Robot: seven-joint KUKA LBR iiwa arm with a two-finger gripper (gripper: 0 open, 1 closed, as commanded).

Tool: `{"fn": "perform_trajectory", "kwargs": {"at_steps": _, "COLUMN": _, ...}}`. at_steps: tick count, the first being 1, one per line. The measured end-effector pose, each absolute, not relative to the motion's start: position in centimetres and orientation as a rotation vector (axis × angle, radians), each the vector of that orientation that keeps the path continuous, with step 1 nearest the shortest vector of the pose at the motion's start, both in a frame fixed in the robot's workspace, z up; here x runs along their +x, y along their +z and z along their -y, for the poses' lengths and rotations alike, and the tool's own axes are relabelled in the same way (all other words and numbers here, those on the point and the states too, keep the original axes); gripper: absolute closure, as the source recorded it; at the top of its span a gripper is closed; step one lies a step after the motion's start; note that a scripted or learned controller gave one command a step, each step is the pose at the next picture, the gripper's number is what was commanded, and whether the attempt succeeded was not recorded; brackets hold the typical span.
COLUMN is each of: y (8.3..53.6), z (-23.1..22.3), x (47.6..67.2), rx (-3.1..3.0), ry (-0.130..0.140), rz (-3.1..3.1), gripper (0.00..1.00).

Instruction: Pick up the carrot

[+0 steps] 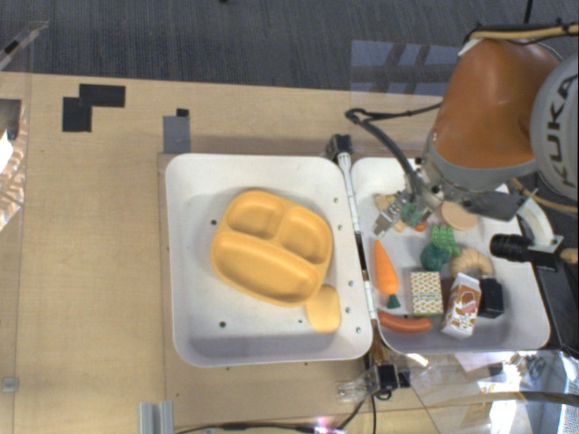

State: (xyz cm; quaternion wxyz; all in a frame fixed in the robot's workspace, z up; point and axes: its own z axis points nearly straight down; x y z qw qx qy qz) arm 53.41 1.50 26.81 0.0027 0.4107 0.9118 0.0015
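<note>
We find the bench [90, 242] bearing two white bins side by side, a layout that reads as one bin to draw from and one to receive. The arm [484, 107] reaches in from the right, its orange band hanging over the far part of the right bin [534, 333], which puts the wrist above the stock of items. The left bin [185, 333] holds a yellow divided tray [271, 247] lying at a tilt, with a small yellow cup [324, 307] touching its near corner; both sit well apart from the work. In the right bin the goods are crowded together: a carton [462, 306], a patterned box [426, 294], a green item [441, 247], a tan round piece [458, 216] and a red sausage [404, 324] along the near wall. The carrot [386, 269] lies lengthwise against the bin's left wall, just beside the box and above the sausage, with its upper side uncovered. The gripper [395, 217] hangs just beyond the carrot's far end, over the bin's far-left corner, and we judge this a staging position before descent. Whether its jaws are spread or closed we cannot tell; nothing is seen between them. We judge the pick not yet made, and the wall and box leave little room beside the carrot.
</note>
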Motion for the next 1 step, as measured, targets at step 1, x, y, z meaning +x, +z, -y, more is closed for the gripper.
{"fn": "perform_trajectory", "kwargs": {"at_steps": 1, "y": 28.16, "z": -1.54, "x": 53.74, "rx": 1.28, "ry": 0.013, "rz": -2.85, "gripper": 1.0}}
